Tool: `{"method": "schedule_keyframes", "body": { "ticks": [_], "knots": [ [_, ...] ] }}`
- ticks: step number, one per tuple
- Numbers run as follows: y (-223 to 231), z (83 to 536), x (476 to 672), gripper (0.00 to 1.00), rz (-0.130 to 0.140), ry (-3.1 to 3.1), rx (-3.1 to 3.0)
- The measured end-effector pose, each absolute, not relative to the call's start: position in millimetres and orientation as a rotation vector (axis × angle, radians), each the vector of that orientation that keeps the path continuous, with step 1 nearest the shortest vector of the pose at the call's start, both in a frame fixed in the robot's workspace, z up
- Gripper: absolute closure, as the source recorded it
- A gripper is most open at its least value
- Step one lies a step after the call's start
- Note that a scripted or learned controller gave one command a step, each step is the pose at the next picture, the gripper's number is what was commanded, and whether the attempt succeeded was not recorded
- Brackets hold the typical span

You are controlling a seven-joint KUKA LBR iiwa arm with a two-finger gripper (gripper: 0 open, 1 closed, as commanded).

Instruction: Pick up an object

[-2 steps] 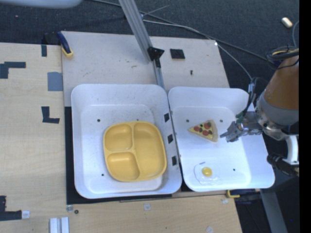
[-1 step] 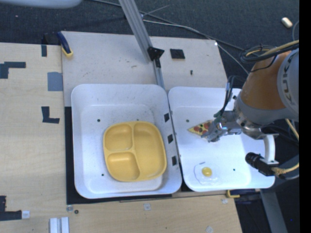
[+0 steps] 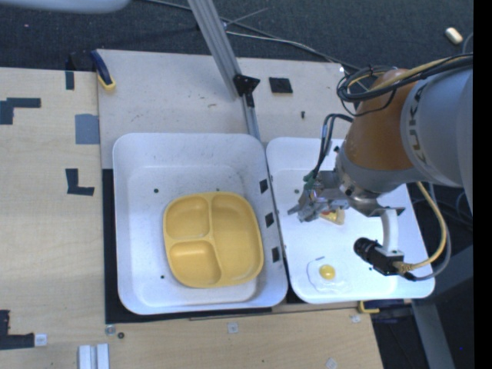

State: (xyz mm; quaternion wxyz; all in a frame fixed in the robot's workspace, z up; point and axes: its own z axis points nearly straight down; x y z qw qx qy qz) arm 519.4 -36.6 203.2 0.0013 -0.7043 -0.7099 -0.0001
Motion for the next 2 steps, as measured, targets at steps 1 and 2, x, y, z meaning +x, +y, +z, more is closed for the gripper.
{"method": "schedule_keyframes", "body": {
  "ticks": [1, 2],
  "knots": [
    [14.2, 210.0, 505.8, 1.00, 0.001, -2.227, -2.211],
    [68.1, 204.7, 506.4, 1.00, 0.002, -2.227, -2.211]
  ]
}}
